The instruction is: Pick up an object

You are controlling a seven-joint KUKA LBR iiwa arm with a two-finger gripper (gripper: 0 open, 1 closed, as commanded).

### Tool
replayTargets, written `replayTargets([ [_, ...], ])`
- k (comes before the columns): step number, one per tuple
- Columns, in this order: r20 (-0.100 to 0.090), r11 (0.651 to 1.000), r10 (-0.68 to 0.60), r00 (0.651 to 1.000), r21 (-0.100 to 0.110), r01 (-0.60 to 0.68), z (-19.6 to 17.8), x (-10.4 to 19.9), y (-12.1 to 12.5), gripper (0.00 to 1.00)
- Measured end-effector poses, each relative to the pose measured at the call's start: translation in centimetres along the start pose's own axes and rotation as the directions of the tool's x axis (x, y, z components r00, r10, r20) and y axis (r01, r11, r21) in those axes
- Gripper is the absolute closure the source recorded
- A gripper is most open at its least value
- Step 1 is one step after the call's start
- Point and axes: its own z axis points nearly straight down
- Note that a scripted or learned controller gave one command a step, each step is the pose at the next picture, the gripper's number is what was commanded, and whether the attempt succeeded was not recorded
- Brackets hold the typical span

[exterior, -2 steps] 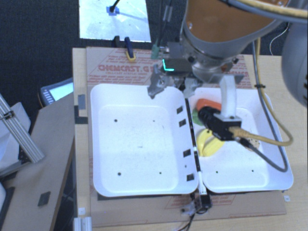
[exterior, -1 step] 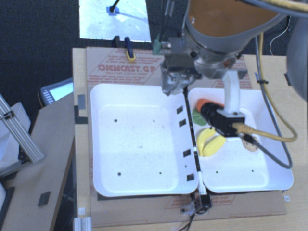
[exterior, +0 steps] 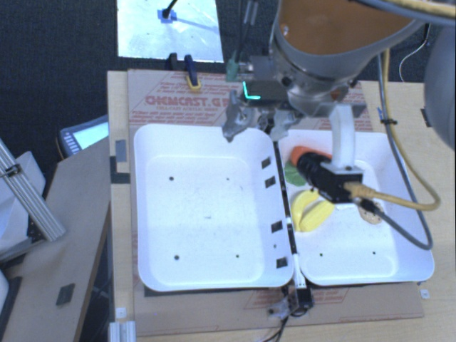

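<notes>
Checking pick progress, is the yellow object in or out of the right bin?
In: the yellow object lies on the right bin floor near the divider.

One fixed camera above the bench [exterior: 121, 191], slanted down on both white bins [exterior: 206, 212]

Bins [exterior: 206, 212]: white plastic, smooth, slightly glossy. Bench [exterior: 121, 191]: pale wood, matt. Board [exterior: 178, 102] beneath: brown cardboard, printed. Arm [exterior: 335, 13]: orange and grey, glossy. Floor sheet [exterior: 167, 20]: shiny metal.
</notes>
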Motion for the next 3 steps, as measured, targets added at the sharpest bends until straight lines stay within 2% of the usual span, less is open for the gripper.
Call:
replayTargets([
  [1, -0.001, 1.000, -0.005, 1.000, -0.003, 0.005, -1.1, 0.0, 0.1, 1.00],
  [2, -0.001, 1.000, -0.006, 1.000, -0.002, 0.006, -1.1, 0.0, 0.0, 0.00],
  [3, -0.002, 1.000, -0.011, 1.000, -0.005, 0.011, -2.2, 0.0, 0.1, 1.00],
])
